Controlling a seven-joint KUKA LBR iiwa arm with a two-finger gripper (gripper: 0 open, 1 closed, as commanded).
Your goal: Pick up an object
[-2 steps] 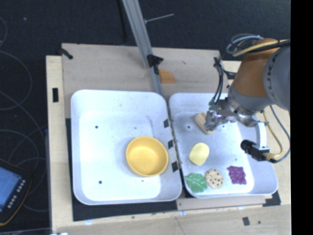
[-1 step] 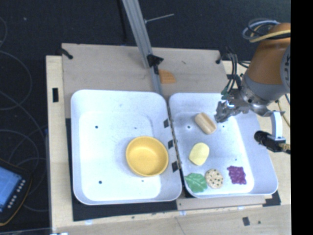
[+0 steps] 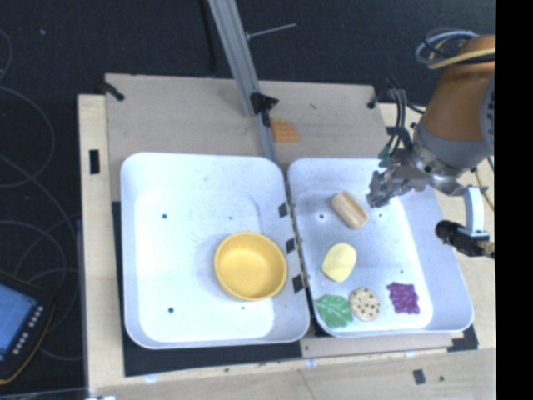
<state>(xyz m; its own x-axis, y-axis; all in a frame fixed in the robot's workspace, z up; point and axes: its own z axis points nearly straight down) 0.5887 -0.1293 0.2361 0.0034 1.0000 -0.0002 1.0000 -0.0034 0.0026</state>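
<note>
Over the right bin, the gripper hangs just beside a bread roll; whether it is open, I cannot tell. It should centre over the roll, then descend squarely.

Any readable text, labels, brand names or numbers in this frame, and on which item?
None can be read.
The orange tag on the bench above the bins is too small to show any print.
The lit screen at the lower left is too blurred to read.
</note>
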